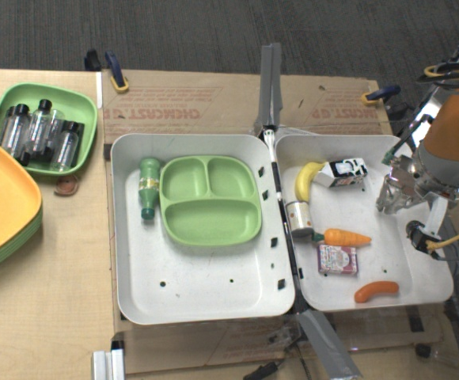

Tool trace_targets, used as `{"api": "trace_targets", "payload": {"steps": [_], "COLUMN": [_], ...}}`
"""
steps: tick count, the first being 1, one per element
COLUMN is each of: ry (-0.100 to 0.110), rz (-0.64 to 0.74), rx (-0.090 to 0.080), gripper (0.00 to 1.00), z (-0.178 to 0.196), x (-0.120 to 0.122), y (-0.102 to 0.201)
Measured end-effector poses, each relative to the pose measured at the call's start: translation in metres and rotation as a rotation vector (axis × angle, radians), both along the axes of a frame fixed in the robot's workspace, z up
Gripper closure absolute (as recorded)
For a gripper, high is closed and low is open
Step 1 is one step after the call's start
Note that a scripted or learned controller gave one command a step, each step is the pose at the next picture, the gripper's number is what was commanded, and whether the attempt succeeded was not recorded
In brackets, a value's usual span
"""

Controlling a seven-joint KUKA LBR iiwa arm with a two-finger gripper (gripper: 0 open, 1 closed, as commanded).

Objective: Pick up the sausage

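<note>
Sausage (376,290): I see it lying free at 5 o'clock in the right bin (427,287). At its 11 o'clock, a pink packet (338,259) and a carrot (347,237). Pincer (391,204): it hovers at the sausage's 12 o'clock, well apart; whether it is open, I cannot tell.

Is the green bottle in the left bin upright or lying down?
Lying down: the green bottle rests lengthwise on the left bin floor beside the green divided plate.
</note>
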State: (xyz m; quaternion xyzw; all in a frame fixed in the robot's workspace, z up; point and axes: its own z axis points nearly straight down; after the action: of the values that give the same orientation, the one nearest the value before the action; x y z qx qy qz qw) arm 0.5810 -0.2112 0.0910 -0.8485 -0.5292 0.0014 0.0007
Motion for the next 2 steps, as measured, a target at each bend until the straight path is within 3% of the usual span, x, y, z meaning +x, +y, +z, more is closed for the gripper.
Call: {"api": "trace_targets", "payload": {"steps": [1, 2], "ry": [0.000, 0.003], "rz": [-0.262, -0.468], "rx": [-0.001, -0.001], "gripper": [1.00, 1.00], "z": [0.022, 0.027], "x": [-0.006, -0.038], "y": [0.002, -0.004]}}
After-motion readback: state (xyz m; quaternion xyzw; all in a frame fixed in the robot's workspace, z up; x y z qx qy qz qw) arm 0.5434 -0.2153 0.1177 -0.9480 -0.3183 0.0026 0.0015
